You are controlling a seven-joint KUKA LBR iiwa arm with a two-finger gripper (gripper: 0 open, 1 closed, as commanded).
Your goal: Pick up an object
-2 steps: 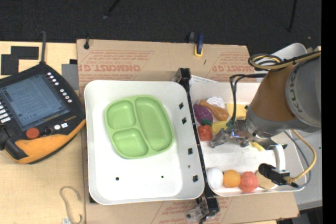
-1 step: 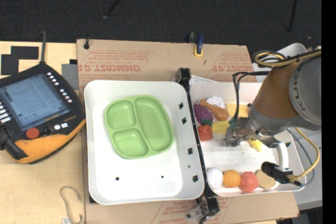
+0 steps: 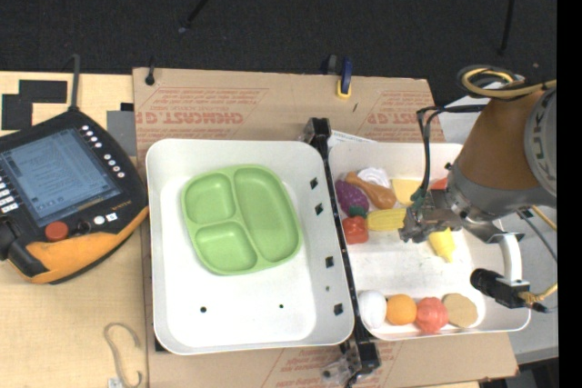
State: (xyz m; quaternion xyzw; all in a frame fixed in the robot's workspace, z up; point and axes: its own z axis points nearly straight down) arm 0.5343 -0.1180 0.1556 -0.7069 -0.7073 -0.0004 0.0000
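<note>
Light green divided plate (image 3: 241,218) in white bin (image 3: 173,286); orange ball (image 3: 401,310), perhaps pink one (image 3: 432,313), yellow corn (image 3: 386,220).

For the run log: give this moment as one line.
arm: over right bin | tool: beside corn | green tray: left bin

L bin (image 3: 173,304) holds a 3-part plate (image 3: 241,220), lying toward its back. R bin (image 3: 382,327) touches it. In R bin: a row of 4 toys (image 3: 418,311) along the front wall, a toy cluster (image 3: 368,200) at back-left. Gripper (image 3: 416,227) sits just R of the cluster. Pendant (image 3: 59,191) on bench, well L of bins.
</note>
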